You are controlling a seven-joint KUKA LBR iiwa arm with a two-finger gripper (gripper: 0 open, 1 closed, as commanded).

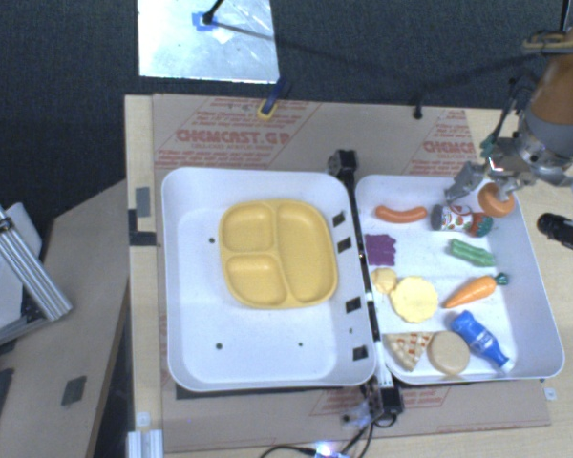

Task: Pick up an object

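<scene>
A: Start at the near edge of the right bin [544, 346]. What lies there?

B: A pizza slice [408, 348] and a round biscuit [449, 353] at the front, with a blue bottle [479, 338] just beside them. Behind those, a yellow disc [415, 299], a small pale lump [385, 280] touching it, and a carrot [473, 290] lying aslant. The left bin [196, 351] carries only a yellow divided plate [275, 253].

A: And farther back?

B: A purple piece [380, 248], a green pod [471, 252], then a sausage [401, 214] and a small can [457, 220] on its side. An orange round toy [498, 201] sits at the far corner, right under the gripper [477, 175].

A: Is it holding anything?

B: Nothing shows between its fingers, and I cannot tell whether they are apart or together (they blur against the wrist). It hangs over the far right corner, near the can and the orange toy.

A: So how should the pick go?

B: I would judge the orange toy or the can the likely target, since both lie just below the tool. They are near each other and near the bin wall, so the descent should be centred on one, with the fingers straddling its narrow side. Coming down between the two risks nudging both away. The can may roll, so closing across its axis looks safer.
</scene>
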